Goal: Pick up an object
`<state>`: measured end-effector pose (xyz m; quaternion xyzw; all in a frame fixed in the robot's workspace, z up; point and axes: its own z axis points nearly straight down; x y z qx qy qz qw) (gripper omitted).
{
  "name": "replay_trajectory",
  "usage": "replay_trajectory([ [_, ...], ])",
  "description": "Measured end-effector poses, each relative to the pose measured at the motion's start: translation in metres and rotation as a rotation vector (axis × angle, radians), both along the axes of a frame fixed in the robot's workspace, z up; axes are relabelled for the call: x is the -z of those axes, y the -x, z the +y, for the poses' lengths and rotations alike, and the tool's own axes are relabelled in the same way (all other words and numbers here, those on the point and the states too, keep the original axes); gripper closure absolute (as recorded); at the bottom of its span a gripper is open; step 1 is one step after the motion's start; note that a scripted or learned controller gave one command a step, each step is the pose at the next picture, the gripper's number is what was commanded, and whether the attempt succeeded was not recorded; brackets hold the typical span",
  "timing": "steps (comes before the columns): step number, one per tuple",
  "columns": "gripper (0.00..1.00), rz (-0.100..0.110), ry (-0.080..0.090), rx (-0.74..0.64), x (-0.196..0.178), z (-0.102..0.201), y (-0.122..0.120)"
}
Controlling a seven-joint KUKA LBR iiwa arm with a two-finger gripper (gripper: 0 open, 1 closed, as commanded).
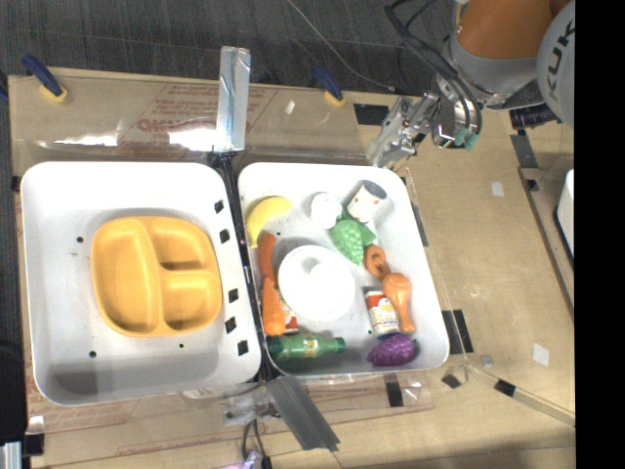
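Note:
My gripper (394, 149) hangs over the far right corner of the right bin (422, 262), its two fingers apart with nothing between them. Just below it in the bin lies a white cup (366, 201). Around a white bowl (314, 283) in the bin's middle lie a yellow fruit (266, 215), a green leafy piece (350, 237), a carrot (266, 257), a drumstick (398, 296), a small can (383, 313), a green bottle (308, 346) and purple grapes (393, 351).
The left bin (49, 291) holds a yellow divided tray (161, 274). A silver taped post (233, 96) rises behind the wall between the bins. The arm's cables and orange band (508, 13) fill the upper right.

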<state>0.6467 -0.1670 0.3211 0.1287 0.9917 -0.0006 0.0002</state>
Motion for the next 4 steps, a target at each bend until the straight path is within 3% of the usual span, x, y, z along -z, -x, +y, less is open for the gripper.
replay_trajectory([
  [1, 1.0, 0.0, 0.0, 0.28, 0.014, -0.004, 0.01],
  [2, 1.0, 0.003, 0.001, 0.276, 0.065, -0.032, 0.024],
  [3, 1.0, 0.002, -0.002, 0.4, 0.086, 0.078, 0.056],
  [4, 1.0, -0.001, -0.001, 0.396, 0.075, 0.077, 0.055],
])
